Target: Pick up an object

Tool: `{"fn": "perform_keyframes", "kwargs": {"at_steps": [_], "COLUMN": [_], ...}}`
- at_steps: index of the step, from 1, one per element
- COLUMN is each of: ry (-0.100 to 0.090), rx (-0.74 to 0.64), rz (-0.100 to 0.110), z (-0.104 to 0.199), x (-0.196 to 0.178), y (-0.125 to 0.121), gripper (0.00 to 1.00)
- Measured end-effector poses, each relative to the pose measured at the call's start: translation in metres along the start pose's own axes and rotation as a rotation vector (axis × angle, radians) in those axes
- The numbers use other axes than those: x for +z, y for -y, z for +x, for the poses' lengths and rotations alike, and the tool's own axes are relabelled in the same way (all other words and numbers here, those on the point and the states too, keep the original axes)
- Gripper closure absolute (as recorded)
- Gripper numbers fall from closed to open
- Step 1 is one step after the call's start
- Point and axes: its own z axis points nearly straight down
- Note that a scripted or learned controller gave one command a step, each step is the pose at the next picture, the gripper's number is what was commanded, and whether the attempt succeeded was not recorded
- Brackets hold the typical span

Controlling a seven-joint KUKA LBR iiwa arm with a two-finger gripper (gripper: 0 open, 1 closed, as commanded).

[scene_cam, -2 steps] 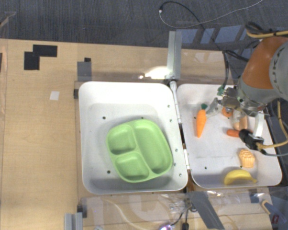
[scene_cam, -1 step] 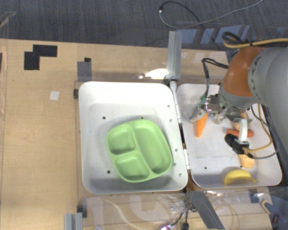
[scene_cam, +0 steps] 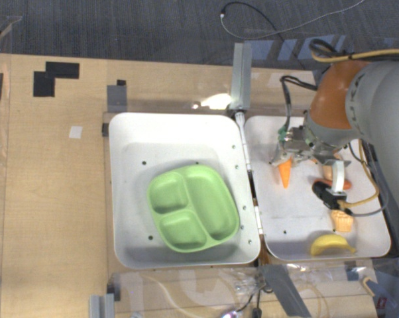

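An orange carrot is in the right bin, near its upper left, with its narrow tip pointing toward the front. My gripper hangs directly over the carrot's wide end, which meets the gripper's underside. The grey arm with its orange band reaches in from the right above the bin's back half. The gripper body hides the place where it meets the carrot.
A green divided plate lies in the left bin. In the right bin, a yellow banana lies at the front, a small cupcake-like toy sits above it, and a peach-coloured object is partly hidden by the wrist.
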Motion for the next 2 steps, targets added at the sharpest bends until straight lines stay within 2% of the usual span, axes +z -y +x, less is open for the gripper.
{"fn": "perform_keyframes", "kwargs": {"at_steps": [1,2], "ry": [0.0,0.0], "rx": [-0.244,-0.52], "rz": [0.013,0.01], "z": [0.016,-0.034], "x": [-0.085,-0.125], "y": [0.065,0.042], "gripper": [1.0,1.0]}}
